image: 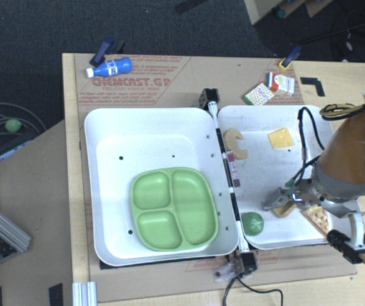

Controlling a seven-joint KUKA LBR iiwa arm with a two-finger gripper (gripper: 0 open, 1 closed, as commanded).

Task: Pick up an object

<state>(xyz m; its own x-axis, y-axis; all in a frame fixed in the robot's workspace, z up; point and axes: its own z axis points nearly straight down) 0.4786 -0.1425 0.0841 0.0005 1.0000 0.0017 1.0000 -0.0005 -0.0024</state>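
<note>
My gripper (277,201) is low in the right bin (259,123), near its front, with the arm's orange band (355,152) above it to the right. A small tan piece (285,210) lies right under the gripper tip, touching or nearly touching it. A green ball (253,224) rests just left of it at the bin's front left corner. A pizza-like slice (317,219) lies to the right, partly under the wrist. Farther back are a yellow square (280,138) and a tan curved piece (234,141).
The left bin (106,139) holds a green divided plate (173,208). Behind the bins, on the bench, lie a blue-and-white bottle (110,67) and small printed packets (269,89). A black cable (304,132) loops over the right bin's back right.
</note>
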